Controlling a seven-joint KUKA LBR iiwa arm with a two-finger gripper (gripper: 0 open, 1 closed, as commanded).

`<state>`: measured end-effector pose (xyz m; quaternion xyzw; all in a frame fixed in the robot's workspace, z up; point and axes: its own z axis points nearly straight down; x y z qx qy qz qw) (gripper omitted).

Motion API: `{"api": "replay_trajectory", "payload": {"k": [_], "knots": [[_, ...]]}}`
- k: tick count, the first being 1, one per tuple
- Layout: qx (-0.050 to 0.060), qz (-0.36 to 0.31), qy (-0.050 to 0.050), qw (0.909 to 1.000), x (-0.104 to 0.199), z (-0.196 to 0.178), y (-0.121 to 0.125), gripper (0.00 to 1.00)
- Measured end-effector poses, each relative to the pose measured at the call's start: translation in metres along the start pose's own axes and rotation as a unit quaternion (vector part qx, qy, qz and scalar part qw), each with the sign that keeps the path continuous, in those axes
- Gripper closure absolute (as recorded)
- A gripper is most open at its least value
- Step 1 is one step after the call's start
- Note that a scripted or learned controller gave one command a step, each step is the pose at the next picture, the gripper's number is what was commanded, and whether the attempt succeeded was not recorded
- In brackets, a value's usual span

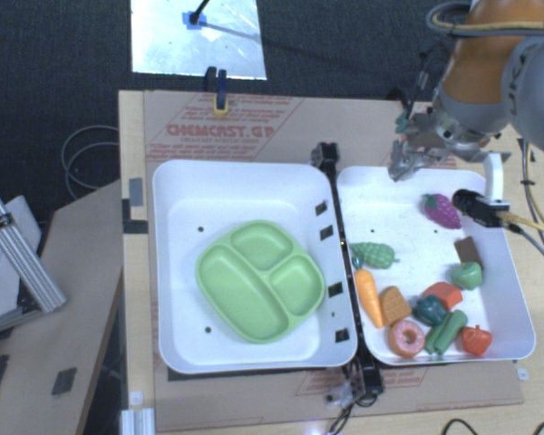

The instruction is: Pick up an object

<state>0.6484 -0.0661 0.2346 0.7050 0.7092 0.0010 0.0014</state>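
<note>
Fingers (396, 171) of the gripper (404, 170) looked slightly parted with nothing between them, hanging over the far left corner of the right-hand bin (390, 220). The step in hand seemed to be the approach, as no object had yet been grasped. The nearest candidate was the purple grape bunch (442, 209), lying alone close to the bin's far edge, about midway between its left and right edges and near the gripper but apart from it. Its long axis ran at a slant, from the far left toward the near right; which end bore the stem was too small to tell. The next move probably called for shifting toward the right edge, turning the jaws across that slanted axis, then descending. The carrot (369, 297) and the other toys crowded the near edge.
</note>
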Motion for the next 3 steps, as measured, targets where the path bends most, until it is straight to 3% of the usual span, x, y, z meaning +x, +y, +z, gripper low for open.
{"api": "replay_trajectory", "payload": {"k": [3], "knots": [[0.000,0.001,0.000,1.0000,0.002,0.019,-0.002,1.00]]}}
